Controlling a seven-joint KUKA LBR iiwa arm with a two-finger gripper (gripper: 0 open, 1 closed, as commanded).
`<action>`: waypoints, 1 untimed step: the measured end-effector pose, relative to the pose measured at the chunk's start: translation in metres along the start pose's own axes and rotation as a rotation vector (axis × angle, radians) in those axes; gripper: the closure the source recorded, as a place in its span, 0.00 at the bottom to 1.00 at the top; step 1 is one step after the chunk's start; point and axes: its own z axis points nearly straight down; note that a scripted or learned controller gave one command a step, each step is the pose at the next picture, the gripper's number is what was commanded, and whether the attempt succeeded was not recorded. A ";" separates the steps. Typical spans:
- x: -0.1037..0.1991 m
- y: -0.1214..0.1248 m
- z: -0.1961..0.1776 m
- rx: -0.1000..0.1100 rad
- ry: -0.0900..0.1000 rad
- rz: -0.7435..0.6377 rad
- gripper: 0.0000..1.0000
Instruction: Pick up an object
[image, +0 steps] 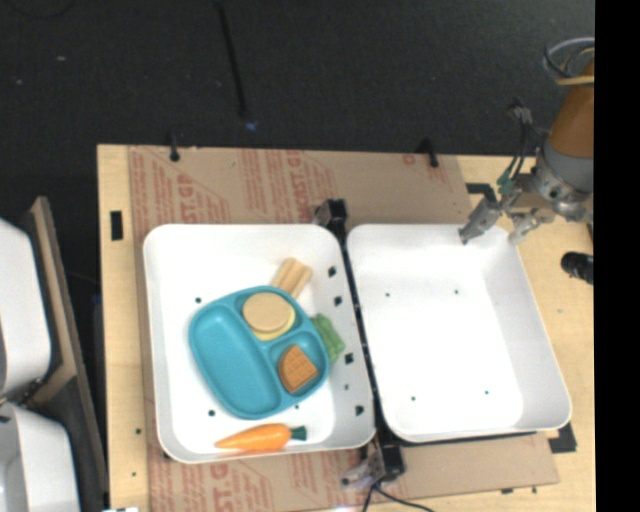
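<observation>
Nearest the camera, a toy carrot (261, 437) lies at the front edge of the left bin (170, 300), far to the left of the hand (497, 221) and well below it in the view. Behind the carrot sits a blue divided tray (225, 360); one compartment holds a round tan disc (269, 313), another a brown waffle-textured piece (298, 368). A green piece (329, 337) touches the tray's right rim; a tan wooden block (292, 274) rests just behind the tray. All are well apart from the hand. The right bin (455, 340) lies directly below and left of the hand. Red printing runs along the cardboard sheet (260, 180) on the table (118, 300); too small to read. The hand hovers over the right bin's far right corner, fingers spread apart, nothing between them. The orange band (572, 120) shows above it.
</observation>
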 end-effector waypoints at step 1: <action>0.001 0.006 0.002 0.001 0.000 -0.001 0.00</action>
